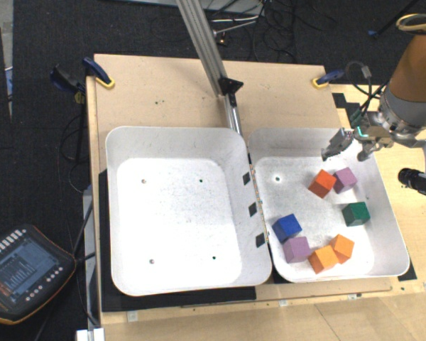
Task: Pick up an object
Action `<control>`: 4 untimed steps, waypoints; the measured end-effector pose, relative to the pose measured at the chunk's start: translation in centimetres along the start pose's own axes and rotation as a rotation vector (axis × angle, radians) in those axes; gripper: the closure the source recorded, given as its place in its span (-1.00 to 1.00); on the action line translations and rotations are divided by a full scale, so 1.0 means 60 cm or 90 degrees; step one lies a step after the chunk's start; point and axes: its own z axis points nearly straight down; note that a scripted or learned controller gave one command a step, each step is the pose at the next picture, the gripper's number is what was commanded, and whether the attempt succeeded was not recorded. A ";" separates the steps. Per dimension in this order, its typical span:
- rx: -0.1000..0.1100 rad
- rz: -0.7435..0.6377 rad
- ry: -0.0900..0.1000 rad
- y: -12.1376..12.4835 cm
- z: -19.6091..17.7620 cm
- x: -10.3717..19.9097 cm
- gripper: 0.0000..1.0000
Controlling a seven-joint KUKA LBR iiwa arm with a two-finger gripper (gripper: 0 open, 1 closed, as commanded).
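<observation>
A pale wooden surface [170,91] carries two shallow white bins side by side, with dark floor and loose cables around it. The left bin [174,208] has a speckled floor. The right bin [383,261] holds the blocks: an orange block [322,183] touching a purple block [345,179] at the far side, a green block [356,213] to their near right, a blue block [287,226] near the bin's left wall, and close by it another purple block [296,249] and two orange blocks [333,253] at the near edge. The hand [355,145] hangs over the bin's far right part, its fingers spread with nothing between them. Blue-and-yellow clamps [98,73] grip the far corners. A slanted metal pole [202,34] rises at the far side, and a pendant controller [21,272] lies on the floor, near left.
</observation>
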 end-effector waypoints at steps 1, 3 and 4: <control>0.003 0.002 0.001 -0.005 0.106 -0.004 -1.00; -0.014 0.001 -0.006 0.005 0.137 -0.007 1.00; -0.005 -0.001 -0.001 0.008 0.060 0.005 1.00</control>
